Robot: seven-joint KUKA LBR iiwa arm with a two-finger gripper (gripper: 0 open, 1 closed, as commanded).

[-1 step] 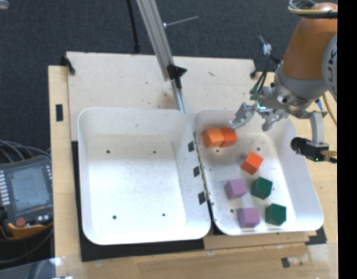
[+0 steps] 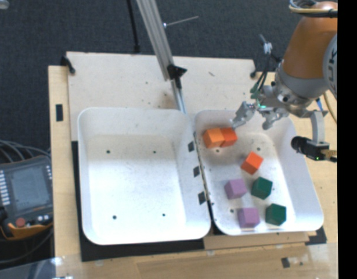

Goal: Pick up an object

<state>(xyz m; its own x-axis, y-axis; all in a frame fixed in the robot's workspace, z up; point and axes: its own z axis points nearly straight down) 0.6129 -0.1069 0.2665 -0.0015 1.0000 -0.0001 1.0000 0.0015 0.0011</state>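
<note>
The arm (image 2: pixel 309 45) enters from the upper right of the frame, its orange band near the top right corner and the grey wrist section below it, slanting down and to the left. The gripper (image 2: pixel 258 117) hangs at the end of the wrist, over the upper edge of the right bin (image 2: pixel 300 173). Its two fingers (image 2: pixel 243 115) stand apart, one pointing lower left and the other lower right, with nothing between them. The left fingertip sits just to the upper right of the orange block pair (image 2: pixel 219 137), near it but not touching as far as can be told.

That orange pair lies in the upper left part of the right bin, two cubes side by side and touching. A single orange cube (image 2: pixel 252 163) sits lower and to the right, near the bin's middle. Below it are a purple cube (image 2: pixel 235 188) and a dark green cube (image 2: pixel 262 188) just beside each other. Further down, near the bin's lower edge, lie a second purple cube (image 2: pixel 248 217) and a second green cube (image 2: pixel 276 214), also close together.

The left bin (image 2: pixel 132 173) fills the middle left of the frame. A metal pole (image 2: pixel 158 36) slants from the top centre down to the seam between the bins. A handheld control pendant (image 2: pixel 24 196) rests at the far left edge.
</note>
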